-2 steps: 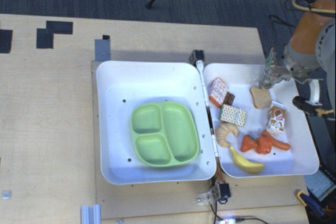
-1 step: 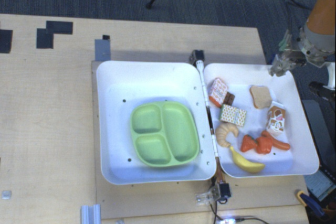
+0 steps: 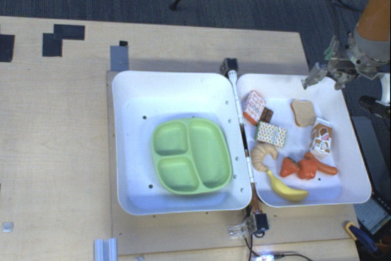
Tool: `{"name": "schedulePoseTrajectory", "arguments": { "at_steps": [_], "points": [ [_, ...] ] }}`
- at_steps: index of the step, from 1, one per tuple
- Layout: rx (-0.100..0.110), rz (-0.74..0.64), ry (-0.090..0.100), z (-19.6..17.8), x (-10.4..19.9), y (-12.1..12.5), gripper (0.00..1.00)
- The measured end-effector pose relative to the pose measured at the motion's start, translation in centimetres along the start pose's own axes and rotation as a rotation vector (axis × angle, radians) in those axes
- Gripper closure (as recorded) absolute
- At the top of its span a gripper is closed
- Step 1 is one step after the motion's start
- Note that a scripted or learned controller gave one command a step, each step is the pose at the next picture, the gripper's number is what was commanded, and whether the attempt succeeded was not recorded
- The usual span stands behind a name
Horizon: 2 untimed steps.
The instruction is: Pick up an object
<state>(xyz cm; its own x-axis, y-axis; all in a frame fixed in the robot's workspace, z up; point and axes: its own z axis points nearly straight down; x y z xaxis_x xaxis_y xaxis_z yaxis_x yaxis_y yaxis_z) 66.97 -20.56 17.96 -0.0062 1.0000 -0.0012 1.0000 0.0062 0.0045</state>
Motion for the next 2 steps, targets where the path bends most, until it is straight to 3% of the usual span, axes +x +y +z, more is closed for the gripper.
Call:
{"name": "schedulePoseTrajectory", "arguments": {
  "at_steps": [1, 2],
  "points": [
    [-0.004, 0.003, 0.000, 9.1, 4.1, -5.6, 0.00],
    [-0.012, 0.002, -0.003, 7.8, 4.0, -5.3, 1.00]
  ]
}}
